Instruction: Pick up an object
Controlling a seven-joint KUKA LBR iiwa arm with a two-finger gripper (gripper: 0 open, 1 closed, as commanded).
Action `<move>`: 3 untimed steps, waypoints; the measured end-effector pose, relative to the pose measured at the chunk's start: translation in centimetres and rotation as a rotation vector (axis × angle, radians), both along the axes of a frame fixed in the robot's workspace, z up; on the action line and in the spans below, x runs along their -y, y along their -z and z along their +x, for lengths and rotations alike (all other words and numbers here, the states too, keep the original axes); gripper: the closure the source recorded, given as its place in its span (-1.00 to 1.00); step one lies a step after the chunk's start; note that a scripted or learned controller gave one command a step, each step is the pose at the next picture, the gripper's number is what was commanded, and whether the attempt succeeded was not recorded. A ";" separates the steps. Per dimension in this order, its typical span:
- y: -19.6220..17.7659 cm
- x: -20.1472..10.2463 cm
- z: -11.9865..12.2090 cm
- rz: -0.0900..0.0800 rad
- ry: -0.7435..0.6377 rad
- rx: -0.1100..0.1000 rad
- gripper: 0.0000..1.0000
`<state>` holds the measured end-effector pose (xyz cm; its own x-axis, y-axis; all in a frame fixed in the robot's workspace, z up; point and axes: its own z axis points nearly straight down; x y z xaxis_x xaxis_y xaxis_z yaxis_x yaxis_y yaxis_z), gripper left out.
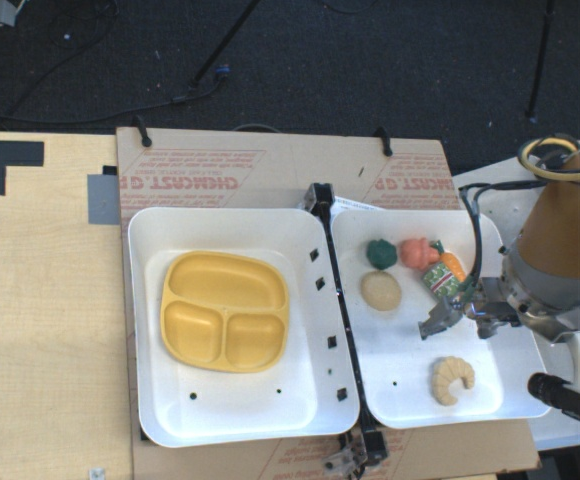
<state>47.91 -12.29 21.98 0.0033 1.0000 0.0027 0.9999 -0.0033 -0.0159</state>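
The right bin [490,408] holds several small objects. A dark green ball [381,253] lies beside a pink-red piece [416,253], with an orange carrot-like item [453,264] and a green patterned packet [440,282] to their right. A beige round bun [380,291] sits below the ball. A croissant [452,379] lies near the bin's front. My gripper [438,323] reaches in from the right, low over the bin floor, just below the packet and above the croissant. It appears to hold none of the objects.
The left bin [150,258] carries a yellow divided plate [226,310]. A black divider [335,308] runs between the two bins. The arm's orange band and grey wrist [555,258] stand over the right bin's right rim.
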 end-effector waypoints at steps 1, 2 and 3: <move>-0.6 0.0 0.3 -0.001 -0.003 0.011 -1.00; 5.9 -0.1 0.1 0.000 -0.003 0.006 -1.00; 11.7 0.6 0.5 -0.005 -0.004 0.019 -1.00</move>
